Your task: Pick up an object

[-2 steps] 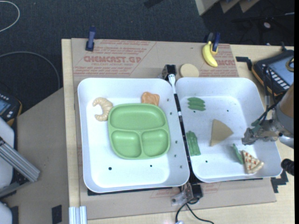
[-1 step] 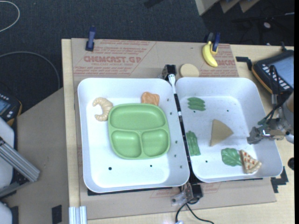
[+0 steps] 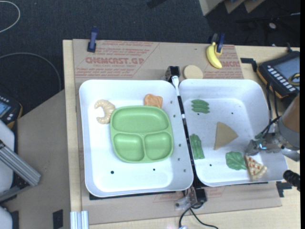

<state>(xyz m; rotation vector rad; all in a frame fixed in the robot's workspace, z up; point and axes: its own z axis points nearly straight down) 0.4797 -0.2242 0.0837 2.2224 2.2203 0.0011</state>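
Observation:
The right bin (image 3: pixel 224 84) holds a tan triangular wedge (image 3: pixel 224 135), a green leaf (image 3: pixel 235 160), a pizza slice (image 3: pixel 256 167), a dark green ridged piece (image 3: pixel 200 106) and a green strip (image 3: pixel 196 146) by the left wall. My gripper (image 3: pixel 253 148) sits low at the bin's right side, just above the pizza slice and right of the leaf. Nothing shows held in it. The grey arm enters from the right edge.
The left bin (image 3: pixel 95 175) carries a green divided plate (image 3: pixel 141 133), a croissant (image 3: pixel 105 110) and an orange piece (image 3: pixel 153 100). A banana (image 3: pixel 214 56) and a tan disc (image 3: pixel 193 72) lie behind the bins. A black device (image 3: pixel 283 75) stands at the right.

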